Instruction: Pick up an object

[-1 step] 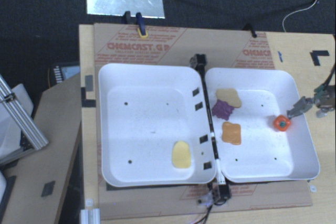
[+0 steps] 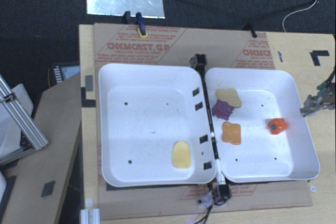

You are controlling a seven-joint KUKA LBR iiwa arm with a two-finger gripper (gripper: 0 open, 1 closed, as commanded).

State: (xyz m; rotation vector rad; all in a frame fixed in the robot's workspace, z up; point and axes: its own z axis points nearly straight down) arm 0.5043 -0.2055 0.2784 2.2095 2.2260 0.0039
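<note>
Camera view: right bin [image 2: 302,113] holds 4 things, a red-orange pepper [image 2: 277,125] nearest the claw [image 2: 310,106], then orange piece [image 2: 231,132], purple piece [image 2: 222,109], tan piece [image 2: 229,96]. Left bin [image 2: 113,86], farthest, holds 1 yellow piece [image 2: 181,155]. Claw sits at the right rim; its opening cannot be told.

- You see two white bins: the left bin [image 2: 113,81] and the right bin [image 2: 283,84].
- Your left bin holds a pale yellow piece [image 2: 181,155].
- Your right bin holds a tan piece [image 2: 229,96], a purple piece [image 2: 222,109], an orange piece [image 2: 231,132] and a red-orange piece [image 2: 277,125].
</note>
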